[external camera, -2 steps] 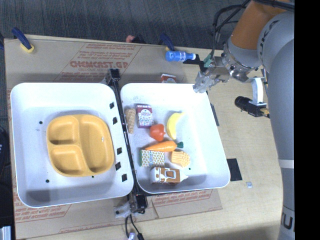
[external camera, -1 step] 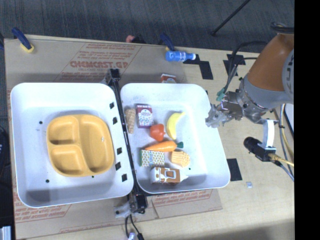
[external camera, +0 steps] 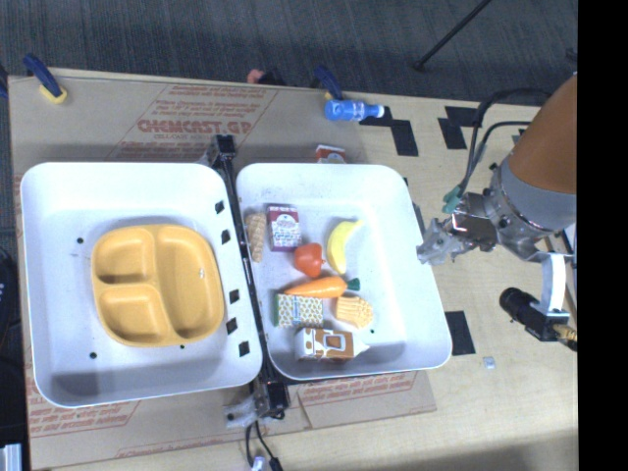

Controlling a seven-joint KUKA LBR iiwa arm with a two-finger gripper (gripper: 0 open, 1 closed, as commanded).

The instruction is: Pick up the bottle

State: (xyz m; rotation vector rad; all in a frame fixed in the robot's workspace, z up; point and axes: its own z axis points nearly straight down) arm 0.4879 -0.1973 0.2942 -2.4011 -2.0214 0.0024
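Nearest of all, at the near end of the right bin [external camera: 417,346], a small milk carton [external camera: 327,343] lies on its side. Just beyond it, 2 pieces side by side: a patterned green-and-white block [external camera: 297,309] on the left and a yellow corn piece [external camera: 354,311] on the right. An orange carrot [external camera: 315,287] lies across the bin just past them, its tip pointing left. Moving further in, a red tomato [external camera: 308,258] sits just left of a yellow banana [external camera: 340,244], and a dark red box [external camera: 284,227] stands beyond the tomato with a tan biscuit [external camera: 256,235] at its left, near the bin's left wall.

Over in the left bin [external camera: 44,292], 1 yellow divided plate [external camera: 157,283] rests in the middle.

Now the arm: it comes in from the right, and the gripper [external camera: 434,247] hovers outside the right bin, just beside its right rim, above the bench [external camera: 461,410]. Nothing shows in its grasp; whether it is spread or pressed together, I cannot tell from this angle.

And the target: the blue bottle [external camera: 351,111] lies on its side on the bench, beyond the far rim of the right bin, well apart from the gripper.
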